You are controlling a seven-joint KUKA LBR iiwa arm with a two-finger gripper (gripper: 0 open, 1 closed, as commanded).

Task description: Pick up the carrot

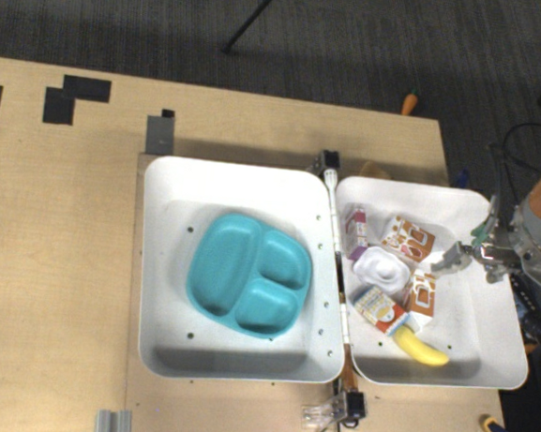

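Observation:
The right bin (489, 305) holds a heap of items. A small orange-red piece (396, 318), possibly the carrot, lies between a snack packet (376, 304) and a yellow banana (421, 350); most of it is hidden. My gripper (452, 258) hangs over the right bin's middle, coming in from the right. It is up and to the right of the orange piece, close to an orange-and-white packet (423, 291), with nothing visibly held.
A white cup (382, 267), a purple packet (355, 229) and another snack packet (408, 238) crowd the right bin's left half. The left bin (169, 249) holds a teal divided plate (249, 272). A ridge (334, 263) separates the bins.

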